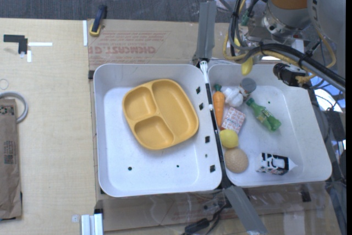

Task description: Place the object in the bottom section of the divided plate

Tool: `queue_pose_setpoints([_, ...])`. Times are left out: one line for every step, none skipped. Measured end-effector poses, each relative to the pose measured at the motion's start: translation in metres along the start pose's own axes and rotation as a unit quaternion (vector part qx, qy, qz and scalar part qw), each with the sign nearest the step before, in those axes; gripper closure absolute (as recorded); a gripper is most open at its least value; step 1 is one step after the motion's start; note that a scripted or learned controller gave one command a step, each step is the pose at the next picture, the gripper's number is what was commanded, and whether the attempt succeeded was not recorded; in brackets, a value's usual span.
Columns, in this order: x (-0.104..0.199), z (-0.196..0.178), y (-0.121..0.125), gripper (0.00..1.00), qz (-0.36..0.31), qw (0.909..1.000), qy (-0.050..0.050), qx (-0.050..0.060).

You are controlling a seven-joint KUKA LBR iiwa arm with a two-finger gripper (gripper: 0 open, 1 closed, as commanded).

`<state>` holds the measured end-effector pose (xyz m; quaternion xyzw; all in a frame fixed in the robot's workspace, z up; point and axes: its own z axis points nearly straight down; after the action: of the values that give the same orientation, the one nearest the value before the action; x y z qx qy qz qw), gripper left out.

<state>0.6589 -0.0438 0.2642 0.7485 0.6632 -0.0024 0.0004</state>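
Note:
A yellow divided plate (160, 113) lies in the left bin (113, 173), its three sections bare. My gripper (247, 61) hangs over the back left corner of the right bin (308, 168), well to the right of the plate. Cables and the wrist hide most of it. A small yellow piece (246, 67) shows just below it; I cannot tell whether that is a held thing or a part of the arm.
The right bin holds a carrot (219, 107), a white garlic bulb (235, 96), a grey round piece (248, 85), a green bottle (264, 115), a red-patterned packet (233, 118), a lemon (229, 138), a beige ball (236, 160) and a black-and-white carton (274, 163).

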Motion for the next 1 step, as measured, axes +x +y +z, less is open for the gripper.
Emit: queue_pose_setpoints([0.0657,0.0291,-0.0224,1.0,0.008,1.0,0.001,0.001])
